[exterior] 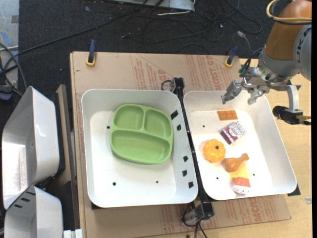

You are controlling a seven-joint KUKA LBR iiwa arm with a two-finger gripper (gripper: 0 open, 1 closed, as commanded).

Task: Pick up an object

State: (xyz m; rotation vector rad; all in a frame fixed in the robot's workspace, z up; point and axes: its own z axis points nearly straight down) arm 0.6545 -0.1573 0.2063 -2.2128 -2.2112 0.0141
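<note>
Camera view puts the task at its start: the right bin holds an orange pumpkin, a purple packet and a cracker (all unlifted). The gripper hovers spread wide, empty, over the far edge. A green tray fills the left bin; cables trail beyond.

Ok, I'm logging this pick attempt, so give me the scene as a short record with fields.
left bin: green divided plate
right bin: orange cracker, purple packet, orange pumpkin, toy drumstick, small red and yellow toy
gripper: open, above right bin's far edge, holding nothing
</note>
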